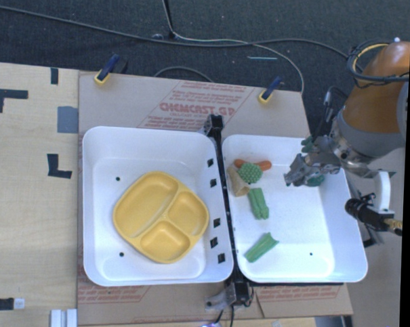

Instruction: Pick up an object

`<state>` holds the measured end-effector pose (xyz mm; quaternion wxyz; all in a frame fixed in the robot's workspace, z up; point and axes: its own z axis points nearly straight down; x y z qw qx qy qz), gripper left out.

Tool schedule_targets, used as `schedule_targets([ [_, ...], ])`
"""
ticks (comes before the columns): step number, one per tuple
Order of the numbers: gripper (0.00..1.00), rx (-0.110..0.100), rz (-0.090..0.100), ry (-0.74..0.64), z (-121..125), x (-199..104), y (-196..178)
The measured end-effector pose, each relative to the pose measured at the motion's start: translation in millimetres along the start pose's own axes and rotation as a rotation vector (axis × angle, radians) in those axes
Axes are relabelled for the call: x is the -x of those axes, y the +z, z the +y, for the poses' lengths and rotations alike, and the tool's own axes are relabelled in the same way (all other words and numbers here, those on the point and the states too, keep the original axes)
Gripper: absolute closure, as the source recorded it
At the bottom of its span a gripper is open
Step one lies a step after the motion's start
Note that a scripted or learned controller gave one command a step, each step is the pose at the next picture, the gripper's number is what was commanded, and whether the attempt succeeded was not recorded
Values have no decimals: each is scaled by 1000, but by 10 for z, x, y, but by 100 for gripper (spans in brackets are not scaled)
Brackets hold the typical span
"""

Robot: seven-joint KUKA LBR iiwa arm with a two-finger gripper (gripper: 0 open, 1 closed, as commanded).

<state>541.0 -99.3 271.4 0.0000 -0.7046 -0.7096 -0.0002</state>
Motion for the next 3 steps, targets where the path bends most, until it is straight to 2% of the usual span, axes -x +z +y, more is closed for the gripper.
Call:
schedule_targets([
  [1,100,-3,0,1,148,-551,182],
  [3,100,-1,0,2,507,-1513,159],
])
